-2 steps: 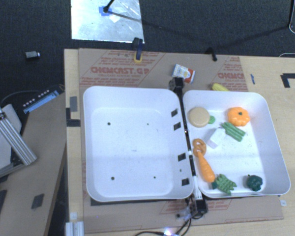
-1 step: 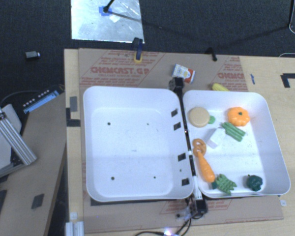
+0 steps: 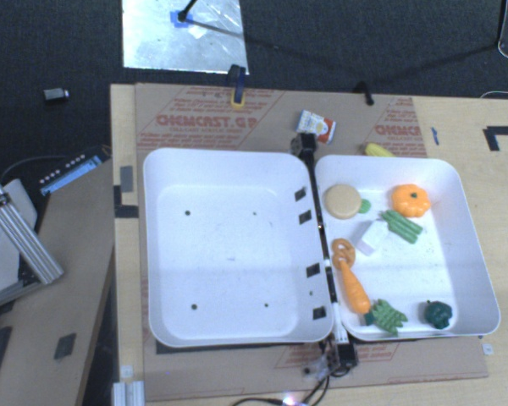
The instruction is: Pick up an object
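Observation:
The right bin holds several toy foods. A tan round cookie lies at its upper left, with a small green piece beside it. An orange pumpkin sits at the upper right, above a green ridged vegetable. A pale flat piece lies in the middle. An orange pretzel ring and an orange carrot line the left wall. A green leafy piece and a dark green broccoli rest near the front.
The left bin stands beside the right one, joined by black clips. A yellow item and a small white-and-red packet lie on the cardboard behind the bins. A metal frame stands at the left.

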Controlling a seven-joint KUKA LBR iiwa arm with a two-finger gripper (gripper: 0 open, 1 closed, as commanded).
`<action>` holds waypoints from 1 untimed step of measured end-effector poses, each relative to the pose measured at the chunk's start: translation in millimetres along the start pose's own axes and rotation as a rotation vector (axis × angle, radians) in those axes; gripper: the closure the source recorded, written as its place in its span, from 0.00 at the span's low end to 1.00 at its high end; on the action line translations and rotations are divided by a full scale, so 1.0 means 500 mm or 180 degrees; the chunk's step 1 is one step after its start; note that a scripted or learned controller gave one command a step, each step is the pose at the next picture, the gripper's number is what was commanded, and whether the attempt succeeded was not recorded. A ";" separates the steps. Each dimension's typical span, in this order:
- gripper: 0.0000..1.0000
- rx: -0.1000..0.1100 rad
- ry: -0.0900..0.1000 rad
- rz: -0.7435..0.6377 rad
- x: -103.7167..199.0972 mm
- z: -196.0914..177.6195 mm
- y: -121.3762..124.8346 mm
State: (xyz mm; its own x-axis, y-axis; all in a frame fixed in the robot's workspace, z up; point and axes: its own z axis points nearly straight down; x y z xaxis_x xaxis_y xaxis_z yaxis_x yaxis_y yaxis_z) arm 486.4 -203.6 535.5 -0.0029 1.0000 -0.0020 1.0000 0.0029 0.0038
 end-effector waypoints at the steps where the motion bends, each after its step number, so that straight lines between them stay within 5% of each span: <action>1: 1.00 0.0000 -0.0001 0.0004 -0.003 0.000 0.000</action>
State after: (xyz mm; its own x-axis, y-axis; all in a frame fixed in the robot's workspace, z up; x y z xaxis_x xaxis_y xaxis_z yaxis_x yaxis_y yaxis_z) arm 486.3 -205.1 535.5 -0.0015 1.0000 -0.0025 1.0000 0.0015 0.0039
